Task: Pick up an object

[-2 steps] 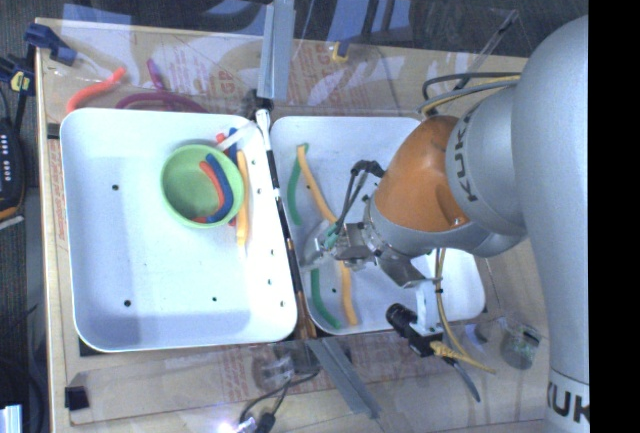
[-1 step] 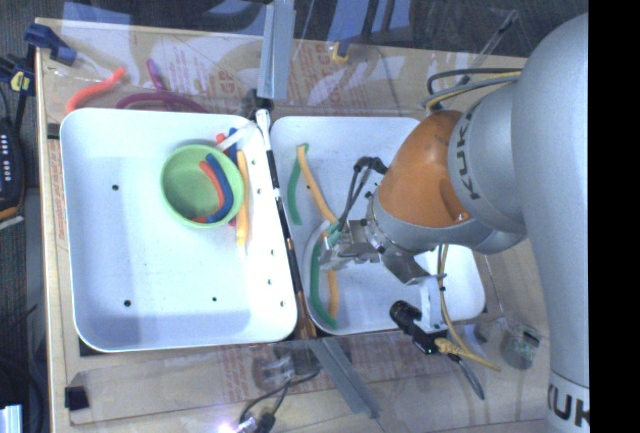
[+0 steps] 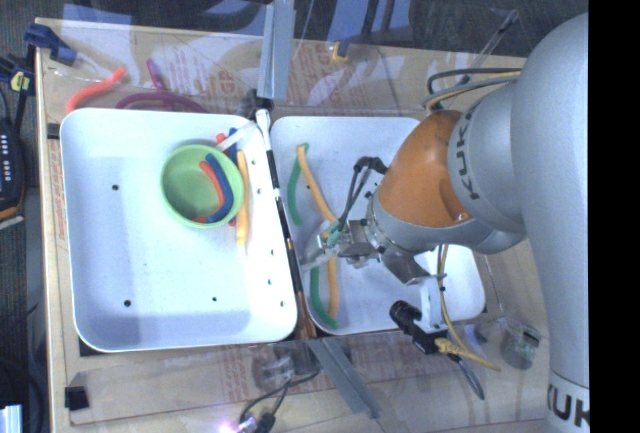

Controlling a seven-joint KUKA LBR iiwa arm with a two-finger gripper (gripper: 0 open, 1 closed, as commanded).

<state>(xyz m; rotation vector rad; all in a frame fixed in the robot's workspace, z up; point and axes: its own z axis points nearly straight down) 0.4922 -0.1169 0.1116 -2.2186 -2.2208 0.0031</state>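
Note:
The right bin holds long thin strips. A green one and a yellow one lie in its upper left part. Another green strip and a yellow strip lie by its lower left corner. My gripper is low over the bin's left side, right between these two pairs of strips. The grey wrist and orange band hide the bin's middle. Nothing can be seen held.
The left bin carries a green bowl with red and blue curved pieces inside, and an orange stick beside it. Orange and purple cords lie on the bench behind that bin.

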